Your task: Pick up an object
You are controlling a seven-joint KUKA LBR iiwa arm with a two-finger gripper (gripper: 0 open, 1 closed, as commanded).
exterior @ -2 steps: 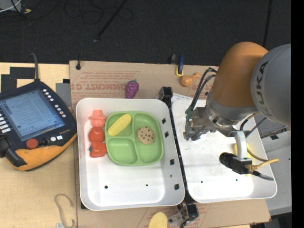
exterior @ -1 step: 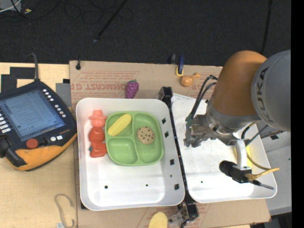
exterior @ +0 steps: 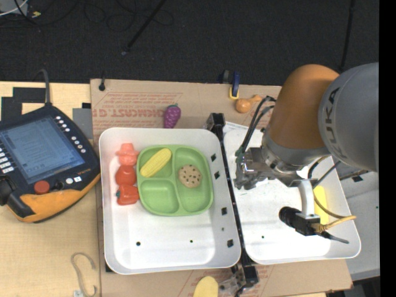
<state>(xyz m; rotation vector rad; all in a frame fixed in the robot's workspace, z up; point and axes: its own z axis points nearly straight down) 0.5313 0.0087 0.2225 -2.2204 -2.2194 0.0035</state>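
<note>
My gripper (exterior: 245,173) hangs low over the left part of the right bin (exterior: 272,246), close to the divider between the bins. The arm's orange band and grey wrist cover much of that bin. A yellow object (exterior: 319,202) lies in the right bin, partly hidden behind the wrist. The left bin (exterior: 161,246) holds a green divided plate (exterior: 166,197) with a yellow corn cob (exterior: 154,161) and a cookie (exterior: 190,176) in its upper compartments. A red figure (exterior: 126,174) lies beside the plate's left edge.
A purple grape bunch (exterior: 172,115) and an orange object (exterior: 243,104) lie on the cardboard behind the bins. A yellow object (exterior: 206,286) sits at the front edge. A teach pendant (exterior: 43,159) rests left of the bins, with a metal hook (exterior: 83,271) below it.
</note>
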